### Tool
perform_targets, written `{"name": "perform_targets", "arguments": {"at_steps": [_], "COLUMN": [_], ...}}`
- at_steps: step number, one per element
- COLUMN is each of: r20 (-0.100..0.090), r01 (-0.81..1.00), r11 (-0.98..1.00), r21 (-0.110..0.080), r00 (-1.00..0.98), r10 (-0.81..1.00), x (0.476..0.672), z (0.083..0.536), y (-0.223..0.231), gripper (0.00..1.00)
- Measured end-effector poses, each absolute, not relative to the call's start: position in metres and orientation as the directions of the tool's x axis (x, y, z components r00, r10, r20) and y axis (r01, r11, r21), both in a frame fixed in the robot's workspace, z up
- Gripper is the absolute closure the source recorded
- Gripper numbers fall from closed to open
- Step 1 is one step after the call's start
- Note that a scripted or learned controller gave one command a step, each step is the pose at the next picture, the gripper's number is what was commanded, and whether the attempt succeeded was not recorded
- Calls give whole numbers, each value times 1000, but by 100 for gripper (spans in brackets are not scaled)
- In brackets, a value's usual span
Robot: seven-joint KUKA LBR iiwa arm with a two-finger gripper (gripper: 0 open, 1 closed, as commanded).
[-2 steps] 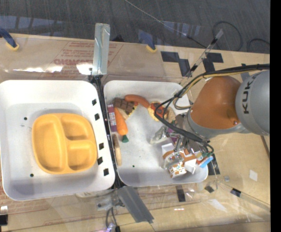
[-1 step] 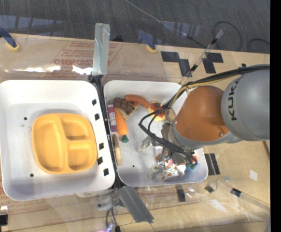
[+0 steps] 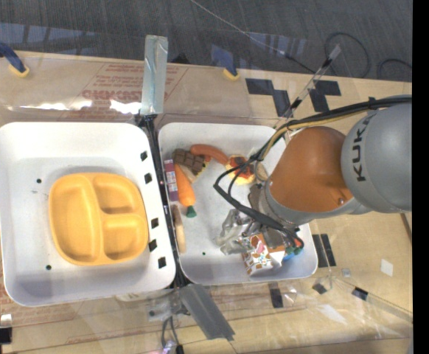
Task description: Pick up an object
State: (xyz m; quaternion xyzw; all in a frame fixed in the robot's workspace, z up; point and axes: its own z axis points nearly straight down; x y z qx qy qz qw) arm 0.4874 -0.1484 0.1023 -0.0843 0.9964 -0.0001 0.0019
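Brown bench (image 3: 67, 80) carries two white bins side by side — the left bin (image 3: 8, 198) cradles a yellow divided tray (image 3: 96, 216). Lower right, the gripper (image 3: 236, 231) hangs over the right bin (image 3: 200, 271) beside a small carton (image 3: 262, 257), toy carrot (image 3: 186, 190) nearby — I cannot tell its grip.

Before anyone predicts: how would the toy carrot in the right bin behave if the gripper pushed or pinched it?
The carrot looks smooth and tapered, so it might slip from a pinch. Its rounded body would probably roll if nudged sideways. It appears small and plastic, likely light and stiff.
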Motion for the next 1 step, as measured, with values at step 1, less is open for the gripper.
{"name": "perform_targets", "arguments": {"at_steps": [1], "r20": [-13], "r01": [-233], "r11": [972], "r21": [-7], "r00": [-972], "r10": [-233], "x": [527], "z": [281], "y": [-125], "gripper": [100]}}
